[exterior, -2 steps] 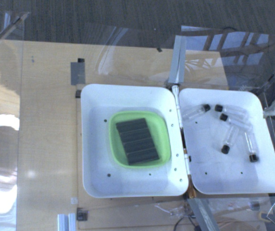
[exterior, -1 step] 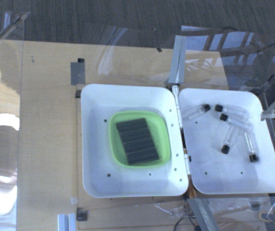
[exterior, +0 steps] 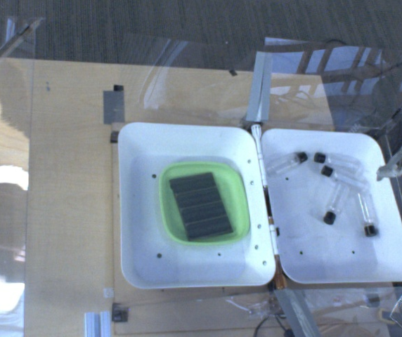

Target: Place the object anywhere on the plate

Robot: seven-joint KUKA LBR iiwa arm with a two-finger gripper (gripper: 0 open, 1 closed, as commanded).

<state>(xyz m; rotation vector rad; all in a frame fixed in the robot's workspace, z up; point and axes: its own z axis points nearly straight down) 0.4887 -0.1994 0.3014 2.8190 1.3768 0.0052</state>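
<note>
Obs., camera view from above.

My gripper (exterior: 396, 164) sits at the far right edge of the view, over the right rim of the right bin (exterior: 341, 269). Just a pale grey part of it shows there, and I cannot tell how far it is open or whether it has hold of anything.

Task item: a dark grey ridged block (exterior: 200, 206) lies flat on the green plate (exterior: 169, 209). It is roughly centred and turned at a slight angle to the plate's edges. The plate rests on the floor of the left bin (exterior: 138, 258), with white floor showing all round it.

Right bin contents: a loose scatter of clear tubes (exterior: 341, 188) with black caps, about five. Some cross or touch near the middle of the bin, two lie toward its upper left corner, and one lies apart near the right wall. These are the things nearest my gripper. They are well apart from the plate, with both bins' adjoining walls between.

Surroundings:
- The bins meet edge to edge. A grey metal bracket (exterior: 259, 93) runs up from the seam at their far side.
- A small grey block (exterior: 114, 106) sits on the wooden bench (exterior: 67, 188) above the left bin's upper left corner.
- Clear panels over the bench carry bright reflections.
</note>
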